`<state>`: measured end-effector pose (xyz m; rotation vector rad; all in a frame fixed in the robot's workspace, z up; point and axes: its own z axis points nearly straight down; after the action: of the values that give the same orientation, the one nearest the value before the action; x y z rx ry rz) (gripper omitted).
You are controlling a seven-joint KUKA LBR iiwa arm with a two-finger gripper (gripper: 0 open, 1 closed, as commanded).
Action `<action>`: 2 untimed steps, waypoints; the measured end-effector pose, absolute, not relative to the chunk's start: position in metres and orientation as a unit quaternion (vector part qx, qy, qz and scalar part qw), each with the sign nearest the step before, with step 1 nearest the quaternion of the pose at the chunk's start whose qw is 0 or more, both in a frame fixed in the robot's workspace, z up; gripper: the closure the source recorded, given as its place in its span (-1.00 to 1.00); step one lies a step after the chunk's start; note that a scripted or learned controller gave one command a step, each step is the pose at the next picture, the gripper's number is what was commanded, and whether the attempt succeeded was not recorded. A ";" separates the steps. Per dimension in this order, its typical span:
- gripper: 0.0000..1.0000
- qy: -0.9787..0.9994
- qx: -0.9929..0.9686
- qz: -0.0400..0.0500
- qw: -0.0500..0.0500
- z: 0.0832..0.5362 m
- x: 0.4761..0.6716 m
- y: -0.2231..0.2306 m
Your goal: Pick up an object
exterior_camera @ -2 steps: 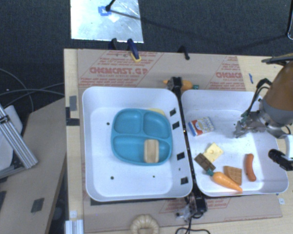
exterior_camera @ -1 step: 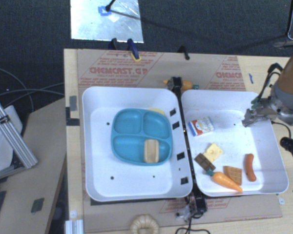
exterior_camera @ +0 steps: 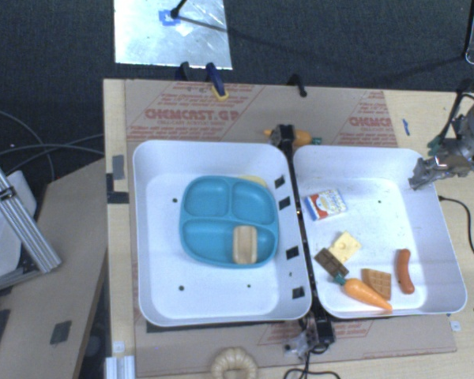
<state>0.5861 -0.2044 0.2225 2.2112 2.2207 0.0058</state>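
At the frame's right edge the gripper [exterior_camera: 423, 172] hovers over the right bin's [exterior_camera: 379, 172] rim, jaws' state unclear, nothing lifted yet; carrot [exterior_camera: 366, 293], sausage [exterior_camera: 404, 271] and cracker [exterior_camera: 376, 281] wait at lower right.

One fixed camera is looking down at a slant from above the surface [exterior_camera: 245, 101]. It is sitting far enough back that it is taking in both white bins [exterior_camera: 154, 235].

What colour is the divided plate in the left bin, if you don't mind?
The divided plate is light blue, seen clearly in the camera view.
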 end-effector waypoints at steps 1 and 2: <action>1.00 0.709 0.705 0.001 0.002 0.225 0.587 -0.205; 1.00 0.710 0.705 0.000 0.000 0.230 0.573 -0.161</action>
<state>0.5729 -0.1612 0.2299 2.2133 2.2294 0.0013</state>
